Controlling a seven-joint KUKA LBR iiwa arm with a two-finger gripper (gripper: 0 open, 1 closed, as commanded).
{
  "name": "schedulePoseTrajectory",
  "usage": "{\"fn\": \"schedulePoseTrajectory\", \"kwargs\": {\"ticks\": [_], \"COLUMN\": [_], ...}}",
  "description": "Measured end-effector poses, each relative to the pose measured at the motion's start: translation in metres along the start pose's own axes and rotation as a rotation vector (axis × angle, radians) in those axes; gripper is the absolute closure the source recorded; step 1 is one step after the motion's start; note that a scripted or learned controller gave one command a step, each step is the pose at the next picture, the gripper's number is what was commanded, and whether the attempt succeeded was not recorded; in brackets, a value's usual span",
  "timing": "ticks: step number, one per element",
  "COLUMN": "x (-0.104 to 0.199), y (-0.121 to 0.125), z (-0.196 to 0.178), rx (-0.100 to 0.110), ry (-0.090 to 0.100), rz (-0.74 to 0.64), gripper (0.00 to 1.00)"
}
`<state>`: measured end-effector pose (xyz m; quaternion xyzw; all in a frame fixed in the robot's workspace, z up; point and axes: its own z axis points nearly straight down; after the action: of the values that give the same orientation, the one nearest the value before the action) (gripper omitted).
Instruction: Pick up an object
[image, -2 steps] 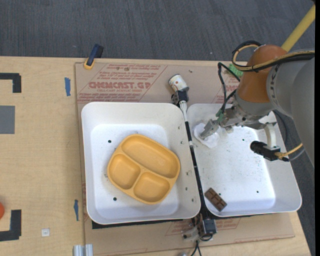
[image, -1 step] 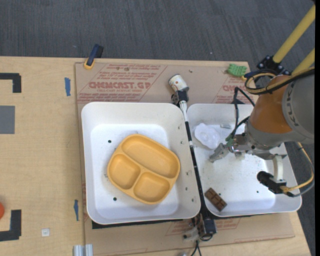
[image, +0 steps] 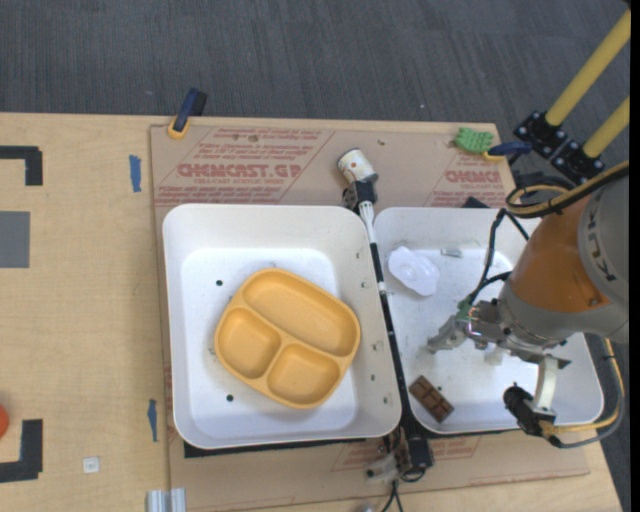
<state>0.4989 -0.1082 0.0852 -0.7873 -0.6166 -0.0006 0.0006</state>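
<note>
In the right bin (image: 585, 405), a white crumpled object (image: 413, 270) lies near the far left corner. A brown chocolate-bar-like block (image: 431, 397) rests near the front left corner. My gripper (image: 462, 332) hangs over the middle of this bin, between the two objects and touching neither. The grey arm with its orange band (image: 560, 270) reaches in from the right and hides the bin's right side. Nothing shows between the gripper's tips.
The left bin (image: 190, 300) holds a yellow divided plate (image: 288, 337) with three compartments. A black strip with a white knob (image: 353, 165) runs between the bins. Cardboard and wooden bench surround them; yellow poles (image: 590, 70) stand at the far right.
</note>
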Motion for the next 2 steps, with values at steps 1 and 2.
{"fn": "schedulePoseTrajectory", "kwargs": {"ticks": [1, 2], "x": [-0.016, 0.032], "y": [0.067, 0.106], "z": [0.0, 0.0], "rx": [-0.003, -0.003], "ry": [-0.002, -0.001], "rz": [-0.154, -0.097], "gripper": [0.0, 0.0]}}
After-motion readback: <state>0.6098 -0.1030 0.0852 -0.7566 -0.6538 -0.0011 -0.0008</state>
